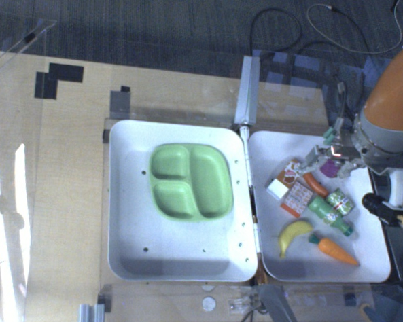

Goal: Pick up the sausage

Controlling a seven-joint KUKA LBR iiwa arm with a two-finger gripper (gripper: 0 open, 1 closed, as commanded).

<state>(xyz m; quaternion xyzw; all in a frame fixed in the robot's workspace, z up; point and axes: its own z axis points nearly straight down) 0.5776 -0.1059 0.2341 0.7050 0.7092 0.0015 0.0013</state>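
Observation:
The sausage point(315, 183) is a short red-orange link lying aslant in the upper middle of the right bin point(378, 270). It lies between a small patterned box point(297, 197) and a green bottle point(332, 208). My gripper point(335, 157) hangs at the bin's far right, just above and to the right of the sausage, over a purple item point(329, 167). Nothing shows as held. The arm's orange band point(398, 87) rises at the right edge.
The right bin also holds a banana point(292, 236), a carrot point(335, 250), a white block point(277, 189) and a small brown item point(293, 171). A green three-part plate point(190, 180) lies in the left bin point(127, 207). Cables run behind the bins.

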